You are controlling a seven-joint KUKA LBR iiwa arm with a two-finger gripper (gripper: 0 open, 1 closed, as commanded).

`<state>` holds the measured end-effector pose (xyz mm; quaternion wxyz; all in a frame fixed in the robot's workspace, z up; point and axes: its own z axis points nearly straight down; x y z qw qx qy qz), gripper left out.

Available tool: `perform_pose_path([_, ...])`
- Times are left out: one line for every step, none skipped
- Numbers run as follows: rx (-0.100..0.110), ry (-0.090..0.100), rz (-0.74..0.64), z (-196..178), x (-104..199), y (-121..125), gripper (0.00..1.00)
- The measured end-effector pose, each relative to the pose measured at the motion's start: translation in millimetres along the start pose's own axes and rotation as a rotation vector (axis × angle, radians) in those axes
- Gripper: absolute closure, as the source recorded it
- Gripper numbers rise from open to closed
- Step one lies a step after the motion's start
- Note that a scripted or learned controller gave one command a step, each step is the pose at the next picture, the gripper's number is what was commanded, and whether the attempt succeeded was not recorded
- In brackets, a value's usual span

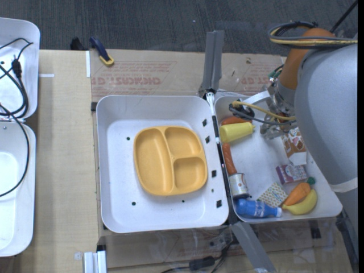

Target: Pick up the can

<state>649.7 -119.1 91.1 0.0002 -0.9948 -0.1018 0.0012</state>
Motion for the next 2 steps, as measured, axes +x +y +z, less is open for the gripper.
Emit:
perform_pose_path([0.000,0.000,0.004,-1,-1,20,0.00])
perform_pose_path([0.001,-0.001,0.005,0,-41,-34,0.00])
